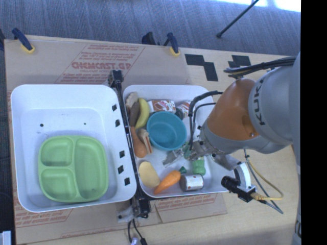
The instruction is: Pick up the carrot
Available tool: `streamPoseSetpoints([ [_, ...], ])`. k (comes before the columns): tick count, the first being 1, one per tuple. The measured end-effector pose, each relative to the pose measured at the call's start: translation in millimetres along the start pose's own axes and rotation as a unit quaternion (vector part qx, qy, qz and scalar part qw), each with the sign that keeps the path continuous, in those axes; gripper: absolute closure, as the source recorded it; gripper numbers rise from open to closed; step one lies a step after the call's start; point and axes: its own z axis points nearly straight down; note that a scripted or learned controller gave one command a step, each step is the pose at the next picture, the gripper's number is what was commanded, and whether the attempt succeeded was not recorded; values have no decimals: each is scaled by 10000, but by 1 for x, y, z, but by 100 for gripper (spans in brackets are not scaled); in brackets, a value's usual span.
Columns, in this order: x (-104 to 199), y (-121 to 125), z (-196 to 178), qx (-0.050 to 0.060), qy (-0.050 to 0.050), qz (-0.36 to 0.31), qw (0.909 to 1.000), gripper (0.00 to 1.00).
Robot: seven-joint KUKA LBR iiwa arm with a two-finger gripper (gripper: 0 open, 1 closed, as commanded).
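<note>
Camera view, fingers [176, 158] just above carrot [168, 181]

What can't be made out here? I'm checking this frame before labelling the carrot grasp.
- Camera view: the jaws' state; the gripper is too small and sits under the grey-and-orange arm.
- Packets behind the blue plastic bowl: labels too small.
- The orange toy carrot lies in plain sight.
</note>
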Motion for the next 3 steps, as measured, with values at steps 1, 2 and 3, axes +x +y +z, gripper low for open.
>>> streamPoseSetpoints([
  [1,31,8,53,6,20,-616,9981,0],
  [2,31,9,43,29,41,-675,9977,100],
  [3,100,29,-49,-8,6,141,9999,100],
])
